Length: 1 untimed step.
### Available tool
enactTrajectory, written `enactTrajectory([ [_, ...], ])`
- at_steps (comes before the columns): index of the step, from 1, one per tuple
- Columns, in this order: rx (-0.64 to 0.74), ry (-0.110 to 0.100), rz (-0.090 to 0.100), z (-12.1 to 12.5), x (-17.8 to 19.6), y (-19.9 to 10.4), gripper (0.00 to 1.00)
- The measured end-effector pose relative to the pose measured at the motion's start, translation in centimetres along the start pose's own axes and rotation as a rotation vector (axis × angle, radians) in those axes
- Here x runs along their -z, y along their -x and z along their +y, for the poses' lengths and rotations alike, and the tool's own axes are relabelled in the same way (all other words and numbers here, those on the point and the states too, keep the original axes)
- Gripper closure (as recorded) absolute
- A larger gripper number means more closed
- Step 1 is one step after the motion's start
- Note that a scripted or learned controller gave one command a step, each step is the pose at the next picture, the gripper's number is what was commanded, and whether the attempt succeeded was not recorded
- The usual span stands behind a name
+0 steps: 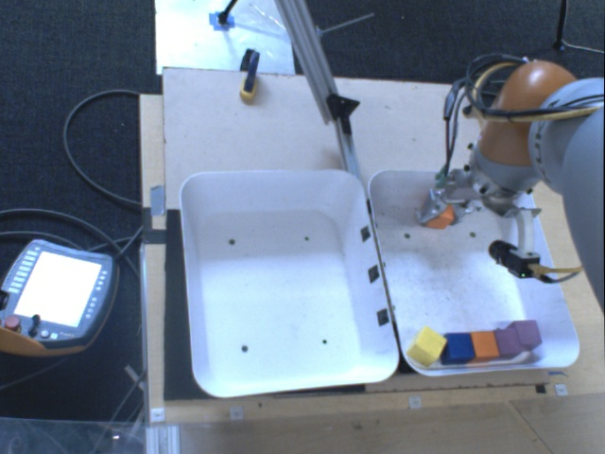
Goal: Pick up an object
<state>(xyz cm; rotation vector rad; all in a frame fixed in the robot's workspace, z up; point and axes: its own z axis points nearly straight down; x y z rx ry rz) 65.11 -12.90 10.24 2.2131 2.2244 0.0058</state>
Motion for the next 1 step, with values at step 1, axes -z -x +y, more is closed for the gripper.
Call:
enactTrajectory([
  [1, 0.007, 0.006, 0.002, 2.32, 9.34, -6.99, 1.00],
])
